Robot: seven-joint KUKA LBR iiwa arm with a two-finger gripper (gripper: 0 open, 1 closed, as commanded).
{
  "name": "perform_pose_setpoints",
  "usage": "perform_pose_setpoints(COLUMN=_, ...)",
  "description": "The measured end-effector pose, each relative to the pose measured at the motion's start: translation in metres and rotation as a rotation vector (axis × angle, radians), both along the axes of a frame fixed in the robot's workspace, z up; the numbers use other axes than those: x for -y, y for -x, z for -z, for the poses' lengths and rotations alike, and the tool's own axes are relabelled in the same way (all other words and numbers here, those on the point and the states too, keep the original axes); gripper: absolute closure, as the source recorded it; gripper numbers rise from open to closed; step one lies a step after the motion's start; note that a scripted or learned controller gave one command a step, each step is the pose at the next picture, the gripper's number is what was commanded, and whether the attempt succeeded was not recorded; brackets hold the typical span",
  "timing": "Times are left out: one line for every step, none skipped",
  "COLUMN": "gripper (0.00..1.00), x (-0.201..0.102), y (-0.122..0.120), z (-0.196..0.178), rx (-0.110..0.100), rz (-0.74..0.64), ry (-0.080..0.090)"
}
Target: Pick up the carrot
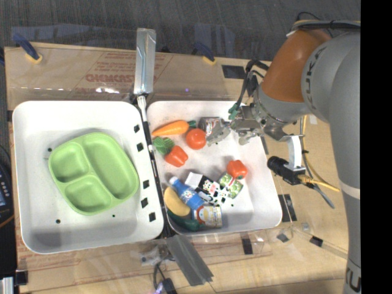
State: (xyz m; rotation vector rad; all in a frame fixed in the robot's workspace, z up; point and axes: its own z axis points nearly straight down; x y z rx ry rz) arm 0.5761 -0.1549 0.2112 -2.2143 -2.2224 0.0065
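Counter [73, 72]: a pale wooden top under a clear sheet with red lettering along the far side; blue clamps sit at the far edge and black tape marks dot the right and near edges.
Floor [122, 5]: dark grey carpet runs behind the counter at the far side.
Left bin [30, 225]: shallow and white; it holds a green divided plate [93, 173] with three compartments, lying flat near the middle.
Right bin [269, 210]: shallow and white, just beside the left bin, with a grey divider strip [144, 60] rising at the far end of the seam between them.
Carrot [171, 128]: orange, lying on its side at the far left of the right bin, close to the seam, its green top pointing right.
Around the carrot: a red tomato [196, 138] sits just to its right, a green leafy piece [162, 144] just nearer, and an orange-red pepper [176, 157] nearer again.
Other things in the right bin: a small red-orange piece [237, 168] toward the right, a black-and-white carton [211, 188] in the middle, and a blue bottle [187, 195], a yellow piece [176, 204] and a can [211, 216] crowded at the near left.
Arm [318, 60]: grey with an orange band, reaching in from the right above the far right of the right bin.
Hand [229, 130]: low over the far middle of the right bin, to the right of the tomato and well apart from the carrot; its fingers stand spread, with nothing between them, and a small dark, silvery object [210, 126] lies just to their left.
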Motion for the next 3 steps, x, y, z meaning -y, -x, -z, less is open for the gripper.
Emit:
perform_pose_setpoints(gripper=0.0, x=-0.031, y=0.0, z=-0.009, rx=-0.002, rz=-0.112, ry=-0.002)
perform_pose_setpoints(gripper=0.0, x=-0.028, y=-0.03, z=0.0, rx=0.001, rz=-0.11, ry=-0.001)
perform_pose_setpoints(gripper=0.0, x=-0.039, y=-0.024, z=0.038, rx=0.0, rz=-0.191, ry=-0.002)
